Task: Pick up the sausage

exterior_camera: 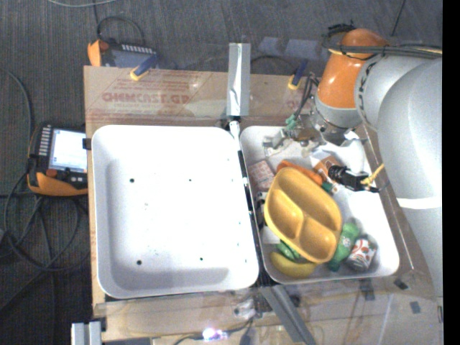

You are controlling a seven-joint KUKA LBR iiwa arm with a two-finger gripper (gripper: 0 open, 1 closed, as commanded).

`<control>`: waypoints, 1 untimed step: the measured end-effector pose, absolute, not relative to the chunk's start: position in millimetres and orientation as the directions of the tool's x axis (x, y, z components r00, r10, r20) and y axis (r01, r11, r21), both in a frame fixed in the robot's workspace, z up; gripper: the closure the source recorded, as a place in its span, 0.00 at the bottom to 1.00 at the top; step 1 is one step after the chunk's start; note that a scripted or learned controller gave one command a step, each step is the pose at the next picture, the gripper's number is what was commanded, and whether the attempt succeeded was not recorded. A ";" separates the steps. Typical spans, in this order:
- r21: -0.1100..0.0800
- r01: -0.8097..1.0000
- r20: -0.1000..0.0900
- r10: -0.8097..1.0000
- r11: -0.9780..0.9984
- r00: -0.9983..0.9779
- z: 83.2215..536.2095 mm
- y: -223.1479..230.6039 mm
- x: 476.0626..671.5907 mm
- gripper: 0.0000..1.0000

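Jaws hang low over the far end of the right bin (382, 218), close to its far wall and towards its left corner. They sit under the wrist in a tangle of dark metal, and whether they are wide or narrow I cannot tell; nothing can be seen held between them. The grey arm (406, 121) comes in from the right, its orange band (346, 74) just above the wrist.

As for the sausage, I cannot pick it out for certain. The likeliest candidate is a small reddish-orange piece (323, 169) lying in the right bin just past the far rim of the yellow dish (302, 218), near the jaws but not touching them.

That yellow dish has two compartments, lies tilted across the middle of the bin and covers part of what is under it. A yellow banana-like thing (291, 266) pokes out from its near edge. A green item (350, 234) and a red-and-white can (361, 253) lie just beside its right corner. A flat printed packet (260, 171) rests against the bin's left wall.

The left bin (172, 214) sits alongside on the worktop (158, 95), their walls nearly touching. A handheld screen unit (61, 157) lies on the floor off to the left
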State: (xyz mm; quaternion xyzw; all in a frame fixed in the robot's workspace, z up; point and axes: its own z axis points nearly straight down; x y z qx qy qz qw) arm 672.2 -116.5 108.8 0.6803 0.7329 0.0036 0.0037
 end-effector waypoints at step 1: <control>-0.001 0.999 -0.001 0.999 0.035 -0.035 131.7 -144.9 668.3 0.00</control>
